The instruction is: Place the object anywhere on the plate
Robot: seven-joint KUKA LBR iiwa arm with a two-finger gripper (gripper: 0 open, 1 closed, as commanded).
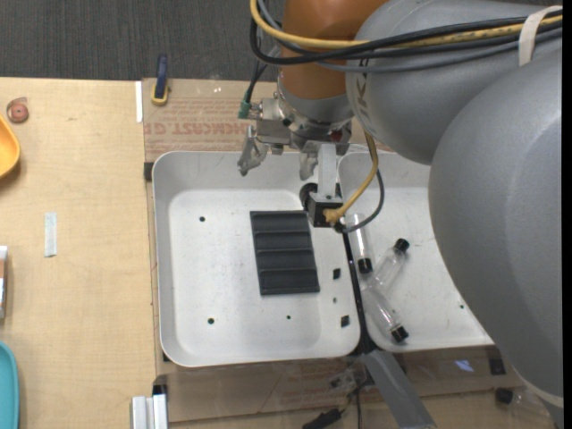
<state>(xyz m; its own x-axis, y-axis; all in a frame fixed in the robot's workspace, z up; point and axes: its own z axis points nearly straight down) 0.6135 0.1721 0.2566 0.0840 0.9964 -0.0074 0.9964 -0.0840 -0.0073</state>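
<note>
**Item Count: Both Bins**

White bins: two, a left bin (pixel 207 280) and a right bin (pixel 436 315). Black ribbed slab (pixel 286 253): one. Clear tubes (pixel 382 273) with black caps: three, though overlap makes this count tentative.

light: bright, even | shadows: soft (faint inside white bin (pixel 163 266)) | focus: sharp

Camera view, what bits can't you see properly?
Right bin: the grey arm covers its far and right parts.
Clear tubes: see-through and lying close together, so their number is unclear.
Orange thing: cut off by the left edge.
Teal thing: cut off at the bottom left corner.
</note>
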